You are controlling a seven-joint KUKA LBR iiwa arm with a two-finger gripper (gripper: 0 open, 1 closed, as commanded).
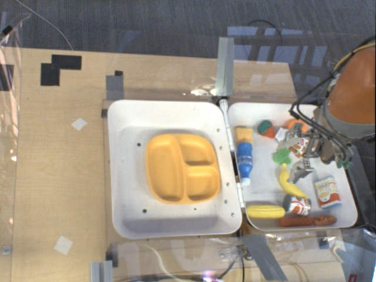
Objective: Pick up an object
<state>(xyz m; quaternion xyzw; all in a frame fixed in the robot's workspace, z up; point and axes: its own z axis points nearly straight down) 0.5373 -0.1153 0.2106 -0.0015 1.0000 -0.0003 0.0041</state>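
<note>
Hovering low in the right white bin [351,211], the gripper [304,170] sits just above the yellow plastic toy banana [290,184]; can't tell its state. Banana's light, stiff, prob. slick & curved, so grab across its mid-section.

You can't tell how the gripper [305,157] stands, its tips lost among cables and clutter. Behind it, the arm [352,93] is cut off at the right edge. An orange item [295,125] just above the gripper is half hidden by the wrist, too covered to name.
</note>
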